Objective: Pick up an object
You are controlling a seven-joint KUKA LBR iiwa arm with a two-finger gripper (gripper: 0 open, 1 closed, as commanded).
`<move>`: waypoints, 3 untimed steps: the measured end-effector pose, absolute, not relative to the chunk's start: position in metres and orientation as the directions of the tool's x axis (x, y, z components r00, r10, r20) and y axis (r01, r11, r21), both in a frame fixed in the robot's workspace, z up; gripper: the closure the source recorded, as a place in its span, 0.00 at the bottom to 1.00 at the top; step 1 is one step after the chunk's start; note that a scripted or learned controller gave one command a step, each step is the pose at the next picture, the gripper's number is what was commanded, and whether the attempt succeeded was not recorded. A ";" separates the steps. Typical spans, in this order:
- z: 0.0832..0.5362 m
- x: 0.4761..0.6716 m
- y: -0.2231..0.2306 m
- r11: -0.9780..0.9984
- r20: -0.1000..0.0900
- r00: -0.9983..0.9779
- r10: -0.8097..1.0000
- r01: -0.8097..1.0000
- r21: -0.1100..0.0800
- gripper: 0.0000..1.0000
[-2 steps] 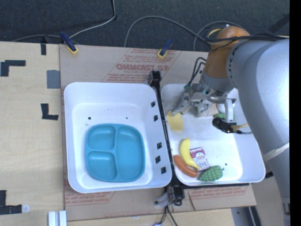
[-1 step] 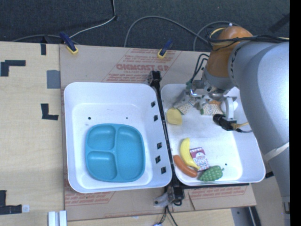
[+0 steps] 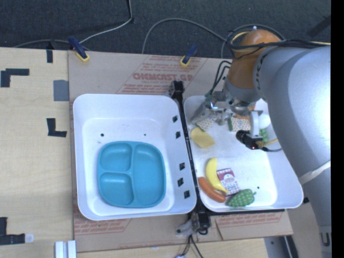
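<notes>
Seemingly the gripper [image 3: 212, 110] hovers near the yellow block [image 3: 202, 138].

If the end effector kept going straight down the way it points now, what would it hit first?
Probably the pale yellow block just below the end effector in the right bin; depth is unclear from this slanted view.

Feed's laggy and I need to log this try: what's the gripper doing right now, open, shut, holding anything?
Gripper: low over the far end of the right bin, above the yellow piece; open or closed cannot be told.
</notes>
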State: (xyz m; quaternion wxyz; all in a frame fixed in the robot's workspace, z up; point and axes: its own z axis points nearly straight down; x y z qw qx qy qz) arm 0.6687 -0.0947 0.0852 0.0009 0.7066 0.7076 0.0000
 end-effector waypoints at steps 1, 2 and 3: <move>0.098 0.669 -0.094 0.004 0.001 -0.004 1.000 1.000 -0.003 1.00; 0.185 0.622 -0.049 0.002 0.001 -0.002 1.000 1.000 0.000 1.00; 0.208 0.584 -0.019 0.002 0.001 -0.002 1.000 1.000 -0.002 1.00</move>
